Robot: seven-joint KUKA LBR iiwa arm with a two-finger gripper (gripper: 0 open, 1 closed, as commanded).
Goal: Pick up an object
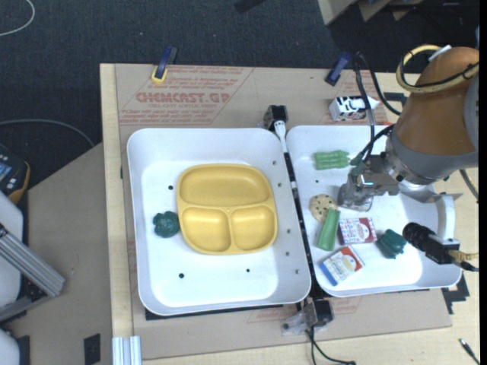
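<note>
My gripper (351, 197) hangs low over the middle of the right bin (304, 147). Directly beside and below it lie a round cookie (320, 204), a long green stick (329, 228) and a red-and-white packet (357, 230). A ridged green piece (332, 160) lies toward the far side of this bin. A dark green lump (392, 242) and a small blue-edged card packet (342, 264) rest near the front. Nothing shows between the fingers.
The left bin (144, 166) holds a yellow three-compartment tray (226, 207) and a small dark green lump (166, 223) to its left. A black-and-white tag (348, 106) sits on the bench behind the right bin. Clamps mark the board's far edge.
</note>
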